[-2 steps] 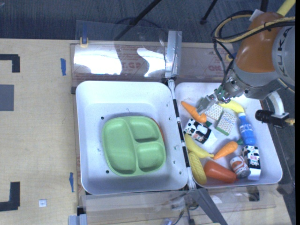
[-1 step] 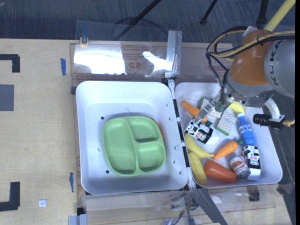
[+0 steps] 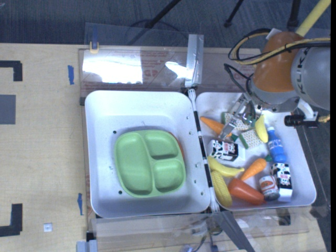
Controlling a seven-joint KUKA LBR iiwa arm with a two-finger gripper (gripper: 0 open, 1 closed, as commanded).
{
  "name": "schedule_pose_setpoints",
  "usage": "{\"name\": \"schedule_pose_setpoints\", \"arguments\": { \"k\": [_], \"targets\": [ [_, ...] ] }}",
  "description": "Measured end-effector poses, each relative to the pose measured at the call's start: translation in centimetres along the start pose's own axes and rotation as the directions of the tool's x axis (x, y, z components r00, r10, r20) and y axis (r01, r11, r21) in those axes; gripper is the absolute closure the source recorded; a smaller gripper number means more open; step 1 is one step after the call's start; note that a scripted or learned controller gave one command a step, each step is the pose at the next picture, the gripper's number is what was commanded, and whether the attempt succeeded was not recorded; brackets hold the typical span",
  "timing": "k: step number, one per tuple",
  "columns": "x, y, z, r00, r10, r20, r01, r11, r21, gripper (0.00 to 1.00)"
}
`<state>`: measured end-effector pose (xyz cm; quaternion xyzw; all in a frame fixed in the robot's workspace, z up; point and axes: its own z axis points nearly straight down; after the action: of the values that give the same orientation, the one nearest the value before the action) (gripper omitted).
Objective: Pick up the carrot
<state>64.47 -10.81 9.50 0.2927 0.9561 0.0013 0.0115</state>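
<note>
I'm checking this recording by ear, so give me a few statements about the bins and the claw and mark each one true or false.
1. The green divided plate lies in the left bin. True.
2. The claw hangs above the left bin. False: it is above the right bin.
3. A banana lies in the right bin. True.
4. The blue bottle rests on the green plate. False: it is in the right bin.

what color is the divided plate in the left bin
Light green; the divided plate shows clearly in the camera view.
</note>
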Motion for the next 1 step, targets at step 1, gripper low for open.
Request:
{"name": "schedule_pose_setpoints", "arguments": {
  "k": [1],
  "targets": [
    [-0.04, 0.17, -1.26, 1.000, 0.000, -0.002, 0.000, 1.000, -0.004, 1.00]
  ]
}}
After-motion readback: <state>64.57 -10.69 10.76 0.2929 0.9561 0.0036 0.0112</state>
